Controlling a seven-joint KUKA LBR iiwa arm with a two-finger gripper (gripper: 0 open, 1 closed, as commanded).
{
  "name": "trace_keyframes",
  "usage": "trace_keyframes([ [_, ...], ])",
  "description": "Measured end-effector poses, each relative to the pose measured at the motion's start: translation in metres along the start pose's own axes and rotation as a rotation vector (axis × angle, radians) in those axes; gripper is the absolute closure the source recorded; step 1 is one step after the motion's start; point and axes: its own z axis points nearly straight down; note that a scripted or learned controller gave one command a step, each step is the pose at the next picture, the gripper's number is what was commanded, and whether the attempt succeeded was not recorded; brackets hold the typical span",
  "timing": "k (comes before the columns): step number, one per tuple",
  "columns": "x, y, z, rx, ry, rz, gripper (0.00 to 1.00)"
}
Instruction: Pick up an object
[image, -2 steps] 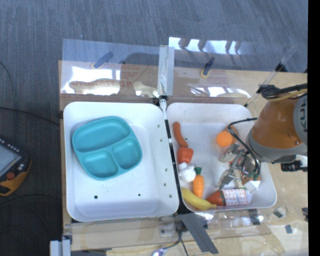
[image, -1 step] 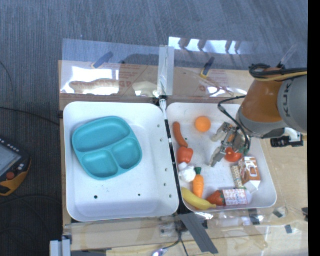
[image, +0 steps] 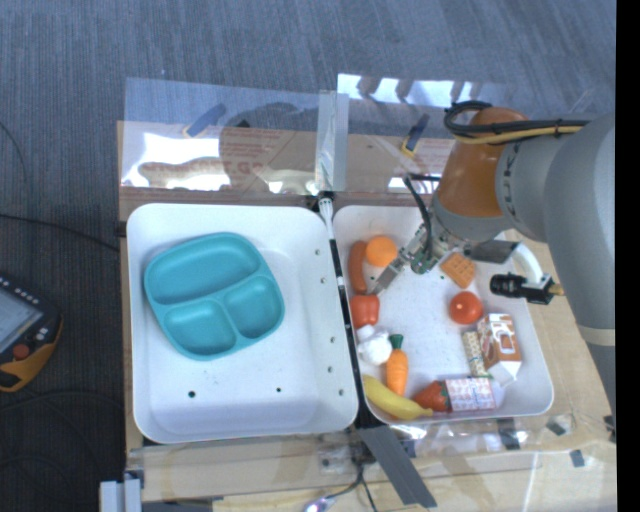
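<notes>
— Toy food is heaped in the right-hand shallow white bin (image: 540, 395), right of centre in the frame: a round orange ball-shaped toy (image: 381, 250), a red tomato-like ball (image: 465, 307), a small orange carrot (image: 397, 368), a yellow banana (image: 393, 402) and some printed packets (image: 492, 345). How is the two-finger gripper (image: 408, 256) placed?

— It is lowered at the bin's upper middle, just right of the orange ball. Its state cannot be told, and nothing is seen held.

— And the left-hand white bin (image: 300, 400)?

— A teal divided plastic tray (image: 213, 293) is kept there alone; the picking pile is probably meant to be kept apart from it.
</notes>
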Motion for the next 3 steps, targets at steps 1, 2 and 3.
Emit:
trace_keyframes([
  [1, -0.013, 0.028, 0.0, 0.013, 0.01, 0.124, 0.0],
  [2, -0.016, 0.031, -0.011, 0.005, -0.005, 0.12, 1.0],
  [3, 0.019, 0.066, -0.145, 0.009, 0.006, 0.237, 1.0],
])
